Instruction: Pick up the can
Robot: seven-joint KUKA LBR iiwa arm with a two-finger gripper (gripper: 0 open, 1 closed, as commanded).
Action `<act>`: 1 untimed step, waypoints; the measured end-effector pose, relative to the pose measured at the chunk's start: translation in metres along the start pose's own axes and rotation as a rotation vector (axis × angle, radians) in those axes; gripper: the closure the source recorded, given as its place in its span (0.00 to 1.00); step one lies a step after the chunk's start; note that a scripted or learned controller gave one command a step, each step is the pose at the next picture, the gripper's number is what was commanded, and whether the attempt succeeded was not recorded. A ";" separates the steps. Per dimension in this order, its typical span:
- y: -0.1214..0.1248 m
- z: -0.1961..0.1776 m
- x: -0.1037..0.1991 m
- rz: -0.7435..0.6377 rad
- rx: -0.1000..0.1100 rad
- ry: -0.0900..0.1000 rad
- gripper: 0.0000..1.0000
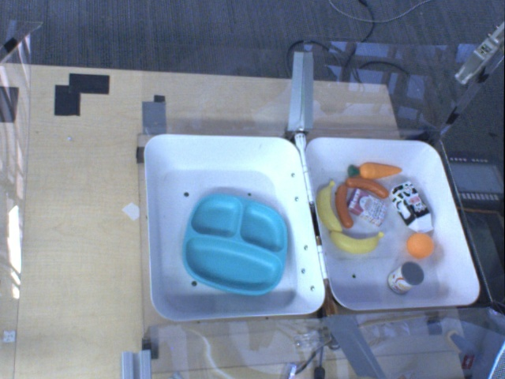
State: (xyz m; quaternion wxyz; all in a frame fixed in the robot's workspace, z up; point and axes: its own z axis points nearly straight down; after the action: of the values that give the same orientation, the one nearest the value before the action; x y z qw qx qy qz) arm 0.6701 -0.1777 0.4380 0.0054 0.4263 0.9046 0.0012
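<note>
A small can (405, 277) stands upright near the front edge of the right-hand white bin (455, 204), its grey lid facing up. An orange (420, 245) sits just behind it, with a black-and-white patterned carton (411, 204) farther back. To the left lie a banana (341, 226), a sausage-shaped toy with a red-and-white packet (364, 204), and a carrot (376, 169) at the rear. The left-hand white bin (162, 212) holds a turquoise divided plate (235, 243). Both bins rest side by side on the pale wooden worktop (79, 235). From here, the state of the jaws cannot be told.
</note>
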 end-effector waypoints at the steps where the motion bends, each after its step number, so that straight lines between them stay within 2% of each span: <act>1: 0.003 -0.014 0.000 -0.007 -0.006 -0.010 1.00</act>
State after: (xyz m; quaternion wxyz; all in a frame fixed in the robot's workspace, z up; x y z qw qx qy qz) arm 0.6716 -0.1757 0.4524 0.0111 0.4233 0.9059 0.0020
